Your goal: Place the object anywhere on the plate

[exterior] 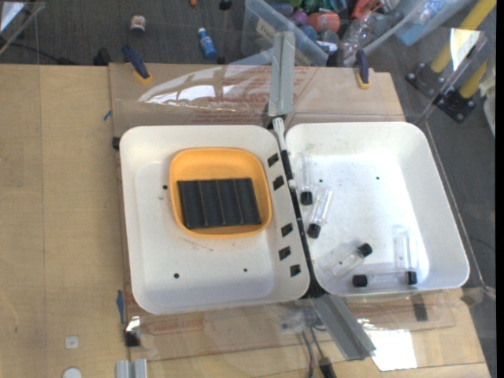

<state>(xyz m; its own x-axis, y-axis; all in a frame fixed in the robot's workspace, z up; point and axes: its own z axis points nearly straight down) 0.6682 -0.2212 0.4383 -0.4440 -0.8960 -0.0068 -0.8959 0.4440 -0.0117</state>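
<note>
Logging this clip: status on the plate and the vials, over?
Orange plate in left bin, black block on it. Clear vials loose in right bin. Nothing over the plate.

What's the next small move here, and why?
Probably reach into the right bin for the vial by the divider. The plate in the left bin already bears a black ridged block, while several clear vials lie loose in the right bin.
</note>
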